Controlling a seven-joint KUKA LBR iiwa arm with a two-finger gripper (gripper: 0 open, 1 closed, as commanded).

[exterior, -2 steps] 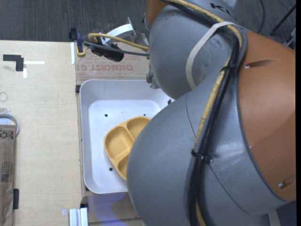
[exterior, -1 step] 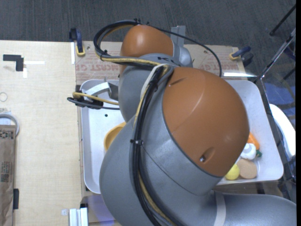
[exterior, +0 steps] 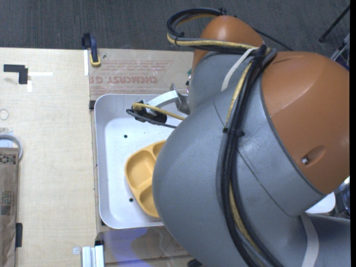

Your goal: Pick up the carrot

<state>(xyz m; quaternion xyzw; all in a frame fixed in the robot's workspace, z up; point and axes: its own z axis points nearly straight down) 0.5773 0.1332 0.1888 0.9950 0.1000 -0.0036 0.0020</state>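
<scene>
Grey arm overhung the white bin; carrot judged light, rigid, best pinched mid-body; grip state indeterminable.

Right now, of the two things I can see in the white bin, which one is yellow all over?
The divided tray, low in the white bin beside the arm. The other, a slim tool near the bin's far wall, is mostly black.

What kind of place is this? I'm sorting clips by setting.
Probably a robotics lab bench: a large grey and orange arm with bundled cables reaches over a shallow white bin holding a yellow divided tray, on a pale wooden benchtop.
</scene>
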